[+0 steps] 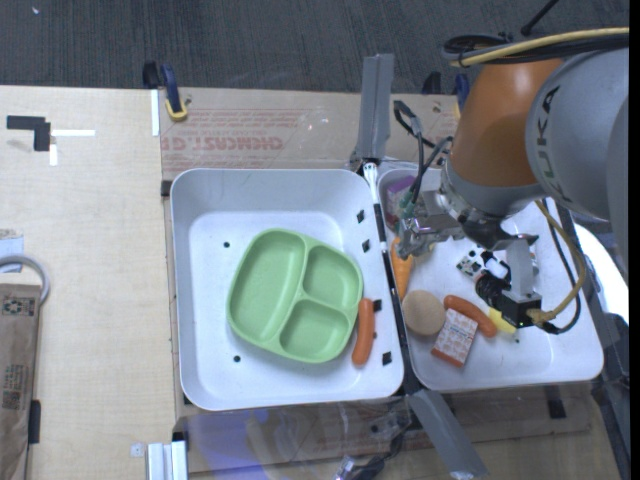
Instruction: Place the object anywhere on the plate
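A green plate [295,296] with three compartments lies in the left bin [200,298]. An orange sausage [363,331] lies on the bin floor just off the plate's right rim, apart from the gripper. My gripper [413,232] hangs over the left side of the right bin [560,368], close to the wall between the bins. An orange carrot-like piece [402,270] sits directly below it. The arm's wrist hides much of the gripper.
The right bin also holds a tan round object [422,311], a red and white box [457,336], a second sausage [468,312], a yellow piece [506,314], a black and white toy [474,263] and a purple cup [399,183]. Cables loop around the wrist.
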### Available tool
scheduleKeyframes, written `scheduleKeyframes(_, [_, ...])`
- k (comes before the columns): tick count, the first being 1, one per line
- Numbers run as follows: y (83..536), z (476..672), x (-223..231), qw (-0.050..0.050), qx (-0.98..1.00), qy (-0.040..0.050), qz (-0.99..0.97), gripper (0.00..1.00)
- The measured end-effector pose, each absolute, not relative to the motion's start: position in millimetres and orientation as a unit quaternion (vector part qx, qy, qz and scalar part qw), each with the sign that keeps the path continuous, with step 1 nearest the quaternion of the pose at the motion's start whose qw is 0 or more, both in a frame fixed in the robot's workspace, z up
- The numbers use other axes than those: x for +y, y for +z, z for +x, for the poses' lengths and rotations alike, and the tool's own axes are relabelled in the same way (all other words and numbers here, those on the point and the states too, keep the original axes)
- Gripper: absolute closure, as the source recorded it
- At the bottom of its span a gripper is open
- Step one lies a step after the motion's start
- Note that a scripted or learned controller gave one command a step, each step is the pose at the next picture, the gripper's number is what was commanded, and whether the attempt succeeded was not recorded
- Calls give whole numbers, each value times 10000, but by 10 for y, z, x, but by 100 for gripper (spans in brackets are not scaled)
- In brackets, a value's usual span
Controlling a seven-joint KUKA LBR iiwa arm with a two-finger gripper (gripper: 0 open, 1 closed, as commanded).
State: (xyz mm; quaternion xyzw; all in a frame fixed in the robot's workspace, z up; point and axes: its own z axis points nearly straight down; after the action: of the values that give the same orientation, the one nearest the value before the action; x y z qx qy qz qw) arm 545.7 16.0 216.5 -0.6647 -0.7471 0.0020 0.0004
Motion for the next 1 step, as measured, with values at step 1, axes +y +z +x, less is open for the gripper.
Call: scheduleKeyframes(1, [2403, 6177, 35, -6, -7875, 11, -6164, 100])
